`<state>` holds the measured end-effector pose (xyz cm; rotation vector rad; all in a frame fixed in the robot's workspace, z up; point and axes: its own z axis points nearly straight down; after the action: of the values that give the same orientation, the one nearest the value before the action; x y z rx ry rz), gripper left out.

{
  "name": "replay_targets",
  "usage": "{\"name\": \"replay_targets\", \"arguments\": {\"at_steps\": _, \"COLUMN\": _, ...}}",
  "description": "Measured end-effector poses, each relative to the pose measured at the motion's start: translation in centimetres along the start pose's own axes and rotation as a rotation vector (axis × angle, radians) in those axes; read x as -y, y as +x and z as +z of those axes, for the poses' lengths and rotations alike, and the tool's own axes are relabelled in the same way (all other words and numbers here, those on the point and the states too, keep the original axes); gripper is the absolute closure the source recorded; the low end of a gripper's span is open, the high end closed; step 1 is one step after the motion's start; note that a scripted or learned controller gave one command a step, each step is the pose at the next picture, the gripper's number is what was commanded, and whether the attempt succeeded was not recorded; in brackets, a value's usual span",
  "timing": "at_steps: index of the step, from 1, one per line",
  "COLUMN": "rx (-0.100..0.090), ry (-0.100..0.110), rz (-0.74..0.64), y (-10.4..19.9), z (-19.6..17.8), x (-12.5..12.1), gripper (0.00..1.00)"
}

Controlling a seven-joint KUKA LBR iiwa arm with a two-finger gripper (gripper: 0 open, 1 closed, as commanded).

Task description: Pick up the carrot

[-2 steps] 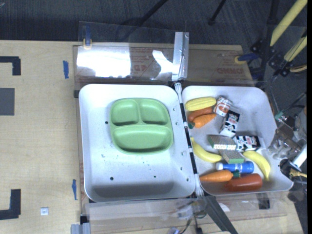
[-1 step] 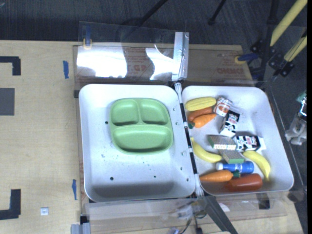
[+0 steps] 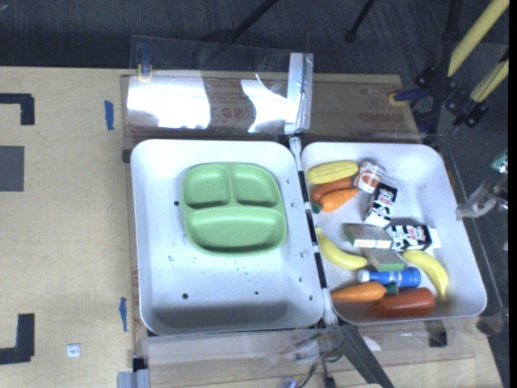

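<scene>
Carrot [image 3: 338, 200]: seen lying in the right bin [image 3: 452, 208], just under the corn [image 3: 332, 171]
Jaws: cannot be told

Green tray [image 3: 234, 207] in left bin [image 3: 153, 241] — carrot [image 3: 338, 200], perhaps, right.

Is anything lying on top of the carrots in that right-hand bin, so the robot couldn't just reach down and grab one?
Nothing visible covers either one. The upper carrot lies against a hot dog, its top bare. The lower carrot sits squeezed between a blue bottle and a red sausage, so neighbours crowd its sides.
</scene>
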<state>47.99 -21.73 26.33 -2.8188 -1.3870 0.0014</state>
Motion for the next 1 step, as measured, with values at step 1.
{"name": "replay_targets", "arguments": {"at_steps": 1, "rx": 0.0, "ry": -0.001, "rz": -0.023, "y": 0.41, "z": -9.87, "x": 0.29, "gripper": 0.0}}
